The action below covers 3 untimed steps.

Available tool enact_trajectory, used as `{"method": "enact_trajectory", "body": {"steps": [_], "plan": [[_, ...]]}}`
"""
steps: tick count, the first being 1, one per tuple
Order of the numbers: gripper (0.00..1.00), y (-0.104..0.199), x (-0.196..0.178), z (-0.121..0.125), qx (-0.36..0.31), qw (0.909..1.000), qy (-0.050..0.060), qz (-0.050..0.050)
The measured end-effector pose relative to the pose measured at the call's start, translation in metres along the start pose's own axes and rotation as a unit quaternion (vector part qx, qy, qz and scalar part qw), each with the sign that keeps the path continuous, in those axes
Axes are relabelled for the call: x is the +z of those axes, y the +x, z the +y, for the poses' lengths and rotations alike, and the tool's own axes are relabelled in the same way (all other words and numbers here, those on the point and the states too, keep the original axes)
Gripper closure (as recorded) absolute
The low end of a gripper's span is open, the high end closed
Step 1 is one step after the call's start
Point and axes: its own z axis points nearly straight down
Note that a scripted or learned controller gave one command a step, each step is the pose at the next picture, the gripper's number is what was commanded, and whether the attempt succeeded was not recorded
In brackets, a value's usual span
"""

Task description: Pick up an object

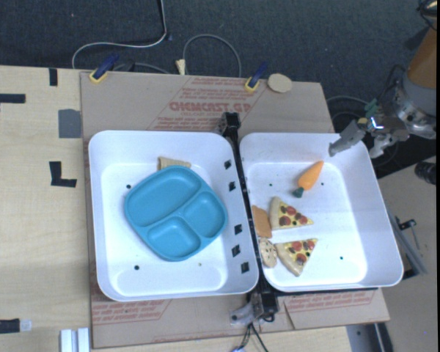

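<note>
The gripper (352, 136) hovers over the right bin's (374, 196) far right corner; whether it is open or closed cannot be told. A toy carrot (309, 176) lies just inside that corner, two pizza slices (287, 215) nearer the bin's left edge.

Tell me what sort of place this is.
Probably a robotics lab's grasping test bench: two white bins clamped to cardboard, toy food such as a carrot and pizza slices, and a gripper at the right bin's corner.
</note>
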Motion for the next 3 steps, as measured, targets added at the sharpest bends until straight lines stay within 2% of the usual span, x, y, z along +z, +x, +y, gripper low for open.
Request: {"method": "enact_trajectory", "body": {"steps": [1, 2, 3], "plan": [[0.0, 0.0, 0.189, 0.03, -0.001, 1.0, -0.002, -0.002], [0.0, 0.066, 0.18, 0.068, -0.003, 1.0, -0.003, 0.0], [1.0, 0.063, 0.17, 0.067, -0.002, 1.0, -0.002, -0.001]]}}
